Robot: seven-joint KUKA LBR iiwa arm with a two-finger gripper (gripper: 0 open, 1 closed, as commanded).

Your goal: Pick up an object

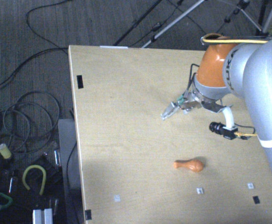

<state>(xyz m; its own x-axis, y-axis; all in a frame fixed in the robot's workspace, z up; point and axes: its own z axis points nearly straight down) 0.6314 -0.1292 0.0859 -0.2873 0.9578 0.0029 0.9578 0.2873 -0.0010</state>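
My hand hovers narrow and empty above the desk; I'm approaching, and must reach the orange object.

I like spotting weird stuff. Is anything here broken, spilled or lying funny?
Nothing looks broken or spilled. The small orange object lies on its side on the tan board, apart from the gripper.

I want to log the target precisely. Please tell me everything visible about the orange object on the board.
The orange object is small and pear-shaped, with a rounded bulb at the view's right narrowing to a neck at the left. It looks smooth, maybe rubber or plastic. It lies on its side on the tan board, touching nothing else, below the claw.
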